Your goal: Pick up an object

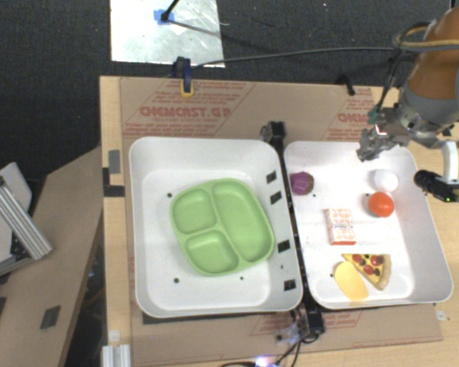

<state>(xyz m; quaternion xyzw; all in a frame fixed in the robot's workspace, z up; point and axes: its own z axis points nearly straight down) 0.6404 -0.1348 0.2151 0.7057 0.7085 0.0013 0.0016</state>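
The right bin holds several small things: a purple ball-like piece, a white egg-shaped piece, an orange-red ball, a red-and-white box, a pizza slice and a yellow piece. My gripper hangs over the bin's far edge, above and behind the white piece, with nothing seen in it. The arm's orange band sits at the upper right.
The left bin contains a green three-compartment plate. Black clips join the two bins along the middle divider. A shiny sheet lies beyond the bench at the back.
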